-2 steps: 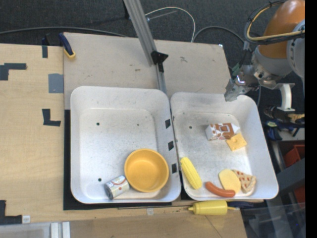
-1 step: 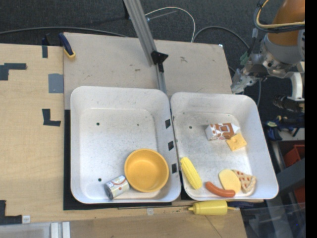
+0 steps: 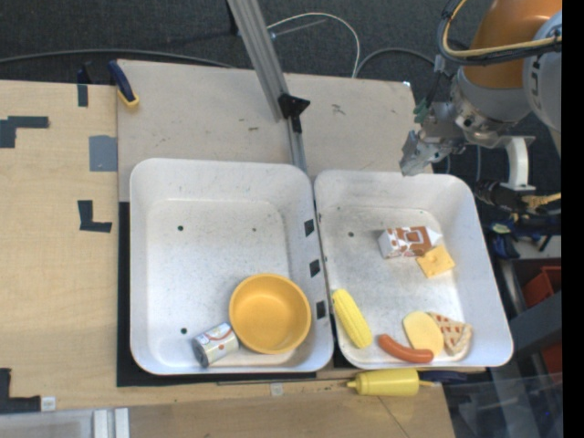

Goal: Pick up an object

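My gripper [image 3: 412, 160] hangs above the far rim of the right bin [image 3: 383, 182], below the orange band of the arm. Nothing shows between its fingers. In the right bin lie a small red and white carton [image 3: 408, 241], a yellow cheese block [image 3: 436, 263], a corn cob [image 3: 352, 318], a red sausage [image 3: 404, 349], a pale yellow round piece [image 3: 422, 330] and a pizza slice [image 3: 453, 334]. The left bin [image 3: 182, 217] holds a yellow bowl [image 3: 268, 313] and a small can [image 3: 214, 344] lying on its side.
A yellow mustard bottle [image 3: 391, 383] lies on the bench just in front of the right bin. A grey metal pole [image 3: 265, 53] slants down to the gap between the bins. Cables run behind the bench at the top right.
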`<state>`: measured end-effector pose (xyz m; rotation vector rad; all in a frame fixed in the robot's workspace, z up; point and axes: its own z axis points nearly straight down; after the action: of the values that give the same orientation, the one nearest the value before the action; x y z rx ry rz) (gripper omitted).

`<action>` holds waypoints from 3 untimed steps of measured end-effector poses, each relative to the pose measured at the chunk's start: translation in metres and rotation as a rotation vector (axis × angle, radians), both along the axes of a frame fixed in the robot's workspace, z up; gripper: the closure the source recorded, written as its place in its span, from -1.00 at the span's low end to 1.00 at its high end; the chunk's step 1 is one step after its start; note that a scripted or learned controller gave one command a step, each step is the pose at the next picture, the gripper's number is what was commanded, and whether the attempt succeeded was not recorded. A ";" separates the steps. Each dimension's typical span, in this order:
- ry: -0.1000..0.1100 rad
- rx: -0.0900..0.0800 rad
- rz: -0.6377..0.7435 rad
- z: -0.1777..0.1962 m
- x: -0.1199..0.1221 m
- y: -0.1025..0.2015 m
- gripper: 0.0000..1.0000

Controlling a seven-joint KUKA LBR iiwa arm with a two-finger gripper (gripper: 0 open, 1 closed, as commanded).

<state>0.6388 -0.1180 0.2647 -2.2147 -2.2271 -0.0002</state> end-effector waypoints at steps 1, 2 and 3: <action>0.002 0.000 0.000 -0.009 -0.009 0.045 1.00; 0.002 0.000 0.001 -0.007 -0.013 0.096 1.00; 0.001 0.001 0.001 -0.009 -0.012 0.151 1.00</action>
<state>0.6271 0.0328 0.2560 -2.2124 -2.2277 0.0003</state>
